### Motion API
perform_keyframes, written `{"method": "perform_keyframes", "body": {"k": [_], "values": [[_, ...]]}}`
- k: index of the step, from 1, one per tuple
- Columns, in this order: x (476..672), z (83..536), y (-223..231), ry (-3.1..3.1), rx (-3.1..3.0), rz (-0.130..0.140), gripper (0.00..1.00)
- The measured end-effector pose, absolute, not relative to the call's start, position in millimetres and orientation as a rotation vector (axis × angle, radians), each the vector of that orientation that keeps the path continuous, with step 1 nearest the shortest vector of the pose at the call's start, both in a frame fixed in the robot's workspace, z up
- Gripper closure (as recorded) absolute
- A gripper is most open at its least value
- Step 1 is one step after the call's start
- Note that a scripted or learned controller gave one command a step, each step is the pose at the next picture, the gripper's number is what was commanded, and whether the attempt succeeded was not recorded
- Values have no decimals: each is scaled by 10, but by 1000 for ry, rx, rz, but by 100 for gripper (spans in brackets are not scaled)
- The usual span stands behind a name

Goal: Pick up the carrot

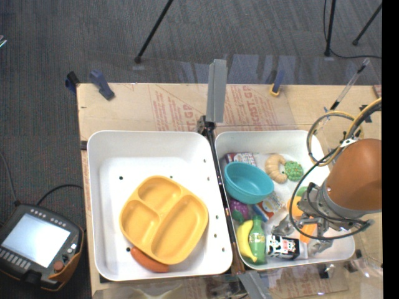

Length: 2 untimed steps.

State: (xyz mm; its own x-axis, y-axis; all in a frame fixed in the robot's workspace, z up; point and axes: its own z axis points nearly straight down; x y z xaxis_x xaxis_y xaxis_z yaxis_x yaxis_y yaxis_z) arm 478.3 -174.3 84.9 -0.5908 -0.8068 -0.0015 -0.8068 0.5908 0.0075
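Note:
An orange piece that looks like the carrot [308, 232] lies in the right bin [340, 251] near its right wall. It is mostly covered by my gripper [302, 228], which hangs low directly over it. The grey arm with its orange band [355, 176] comes in from the right above that corner. How much of the carrot lies beneath the gripper is hidden.
The right bin also holds a teal bowl [247, 181], a croissant [275, 166], a green toy [293, 170], purple grapes [239, 211], a banana [247, 237] and a black-and-white carton [283, 246]. The left bin [109, 167] has a yellow divided plate [164, 218] over an orange-red sausage-like piece [149, 261].

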Motion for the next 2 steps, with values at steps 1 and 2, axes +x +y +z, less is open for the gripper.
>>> {"method": "perform_keyframes", "body": {"k": [1,2], "values": [[4807,952,-1707,-2797,1433,-11,100],[4793,2274,-1264,-2879,1282,8,100]]}}
